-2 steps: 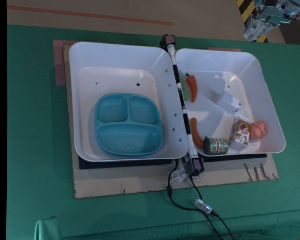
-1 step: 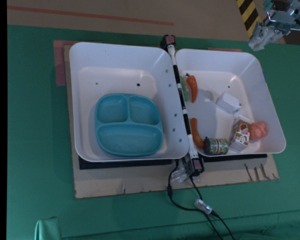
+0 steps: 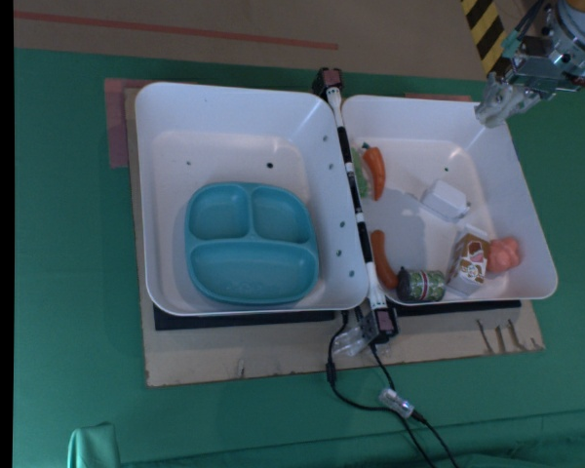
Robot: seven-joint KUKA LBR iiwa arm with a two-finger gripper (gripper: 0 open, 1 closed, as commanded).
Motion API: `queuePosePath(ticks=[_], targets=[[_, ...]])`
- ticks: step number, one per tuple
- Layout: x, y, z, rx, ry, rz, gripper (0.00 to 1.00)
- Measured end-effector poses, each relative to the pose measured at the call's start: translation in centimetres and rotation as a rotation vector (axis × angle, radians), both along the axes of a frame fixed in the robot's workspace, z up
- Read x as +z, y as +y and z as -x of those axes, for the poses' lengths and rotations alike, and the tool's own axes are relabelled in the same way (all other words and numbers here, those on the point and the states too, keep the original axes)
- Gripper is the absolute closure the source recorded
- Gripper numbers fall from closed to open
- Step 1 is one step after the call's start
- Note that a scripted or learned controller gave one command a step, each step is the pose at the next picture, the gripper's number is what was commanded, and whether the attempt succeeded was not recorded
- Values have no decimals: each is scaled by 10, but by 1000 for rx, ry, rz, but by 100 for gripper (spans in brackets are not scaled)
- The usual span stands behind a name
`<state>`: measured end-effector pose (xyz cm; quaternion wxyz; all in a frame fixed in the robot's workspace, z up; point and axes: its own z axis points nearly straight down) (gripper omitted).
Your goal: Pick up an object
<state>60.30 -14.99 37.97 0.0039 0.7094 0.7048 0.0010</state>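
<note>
The gripper (image 3: 494, 108) hangs over the right bin's (image 3: 526, 203) far right corner; its grip cannot be told. Carrot (image 3: 374, 170) hugs the left wall; box (image 3: 445, 201) sits mid-bin with open floor around; can (image 3: 421, 284) and carton (image 3: 471, 261) crowd the near rim.

Two bins sit side by side on the worktop (image 3: 68, 261), touching along a central divider strip (image 3: 351, 188). Left bin (image 3: 166, 115): a divided plate (image 3: 252, 243) lies in its near half. Right bin (image 3: 512, 174): a carrot (image 3: 374, 170) lies at the left wall, far half; a small box (image 3: 445, 201) sits mid-bin; a second carrot (image 3: 381, 257) lies along the left wall, near half. A can (image 3: 421, 285) lies on its side just right of it, then a carton (image 3: 470, 261), then a lumpy toy (image 3: 505, 253) by the right wall. The claw (image 3: 494, 107) hangs over the right bin's far right corner. Cables (image 3: 390, 398) trail off in front of the bins.
</note>
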Motion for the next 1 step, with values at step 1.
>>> queuePosePath(ticks=[1], targets=[[0, 0, 0, 0, 0, 0, 0]])
